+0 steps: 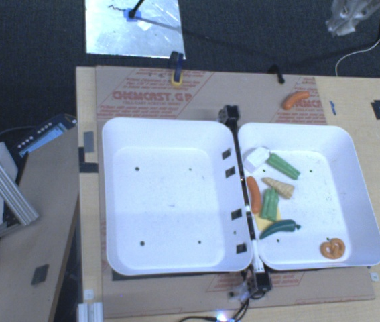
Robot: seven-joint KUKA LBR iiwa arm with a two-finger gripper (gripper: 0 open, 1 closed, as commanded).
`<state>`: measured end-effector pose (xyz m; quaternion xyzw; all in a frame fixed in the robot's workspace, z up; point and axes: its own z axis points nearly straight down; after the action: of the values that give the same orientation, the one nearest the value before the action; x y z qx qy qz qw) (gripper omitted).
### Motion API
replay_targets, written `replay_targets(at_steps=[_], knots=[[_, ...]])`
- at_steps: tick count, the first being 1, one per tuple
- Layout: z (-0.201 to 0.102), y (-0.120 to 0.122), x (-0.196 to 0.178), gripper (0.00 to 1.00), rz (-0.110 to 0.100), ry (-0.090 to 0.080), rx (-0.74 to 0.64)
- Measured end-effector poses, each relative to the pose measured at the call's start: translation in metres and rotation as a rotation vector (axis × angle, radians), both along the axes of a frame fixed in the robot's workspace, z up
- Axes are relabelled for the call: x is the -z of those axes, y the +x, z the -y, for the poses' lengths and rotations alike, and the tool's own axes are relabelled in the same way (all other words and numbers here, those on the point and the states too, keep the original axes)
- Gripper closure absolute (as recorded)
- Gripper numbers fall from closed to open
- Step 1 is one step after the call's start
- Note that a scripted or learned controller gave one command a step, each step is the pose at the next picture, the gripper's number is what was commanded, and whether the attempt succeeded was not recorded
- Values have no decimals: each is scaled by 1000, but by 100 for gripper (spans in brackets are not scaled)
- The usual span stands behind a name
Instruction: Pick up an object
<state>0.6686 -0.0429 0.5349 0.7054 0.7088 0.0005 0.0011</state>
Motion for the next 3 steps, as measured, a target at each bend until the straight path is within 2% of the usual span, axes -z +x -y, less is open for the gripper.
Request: replay_targets(at_steps=[3], knots=[[-18, 0, 0, 100, 0, 0, 1]])
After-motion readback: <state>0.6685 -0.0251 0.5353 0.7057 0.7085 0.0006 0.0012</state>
